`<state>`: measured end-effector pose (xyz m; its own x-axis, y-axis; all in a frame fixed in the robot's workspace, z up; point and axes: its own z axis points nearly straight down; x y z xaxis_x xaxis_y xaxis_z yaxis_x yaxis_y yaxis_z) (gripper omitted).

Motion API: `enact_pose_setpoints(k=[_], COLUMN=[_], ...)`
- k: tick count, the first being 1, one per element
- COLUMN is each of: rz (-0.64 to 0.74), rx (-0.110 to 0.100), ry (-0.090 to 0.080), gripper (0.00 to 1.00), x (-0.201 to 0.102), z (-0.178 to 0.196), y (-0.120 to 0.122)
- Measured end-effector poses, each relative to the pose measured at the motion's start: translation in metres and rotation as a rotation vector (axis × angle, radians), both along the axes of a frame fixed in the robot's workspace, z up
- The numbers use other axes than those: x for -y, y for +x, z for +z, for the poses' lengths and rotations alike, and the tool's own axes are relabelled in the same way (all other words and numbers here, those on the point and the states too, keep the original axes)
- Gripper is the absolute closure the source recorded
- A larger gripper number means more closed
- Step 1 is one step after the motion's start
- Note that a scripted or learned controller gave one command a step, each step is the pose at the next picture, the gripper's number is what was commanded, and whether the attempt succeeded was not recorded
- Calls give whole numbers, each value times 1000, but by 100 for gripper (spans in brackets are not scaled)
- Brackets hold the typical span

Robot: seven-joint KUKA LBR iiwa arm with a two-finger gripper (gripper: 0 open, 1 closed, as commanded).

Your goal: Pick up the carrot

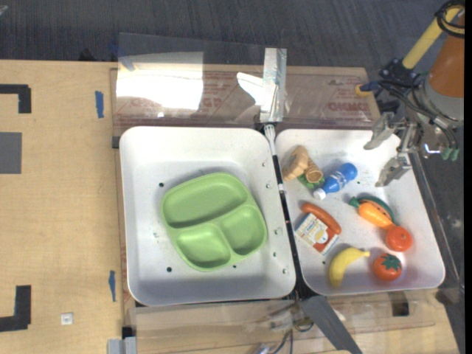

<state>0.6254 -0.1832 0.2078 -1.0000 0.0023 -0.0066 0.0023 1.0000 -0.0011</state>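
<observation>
The carrot (pixel 373 212), orange with a green leafy end, lies in the right bin (pixel 426 220) near its right wall. My gripper (pixel 386 155) hangs over the bin's far right corner, above and slightly right of the carrot and apart from it. Its two grey fingers (pixel 378 136) are spread open with nothing between them.
Around the carrot lie an orange fruit (pixel 398 238), a tomato (pixel 387 266), a banana (pixel 344 262), a ketchup packet (pixel 317 228), a blue bottle (pixel 336 178) and a brown pastry (pixel 299 163). A green divided plate (pixel 214 220) sits in the left bin (pixel 140 161).
</observation>
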Motion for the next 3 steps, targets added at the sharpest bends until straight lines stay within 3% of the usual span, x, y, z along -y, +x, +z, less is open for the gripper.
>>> enact_pose_setpoints(k=[1, 2, 3], rz=[-23, 61, 64], rx=[6, 6, 16], ry=[-2, -2, -5], gripper=[0, 0, 100], x=[9, 17, 16], z=[-87, -118, -104], y=[-13, -73, -69])
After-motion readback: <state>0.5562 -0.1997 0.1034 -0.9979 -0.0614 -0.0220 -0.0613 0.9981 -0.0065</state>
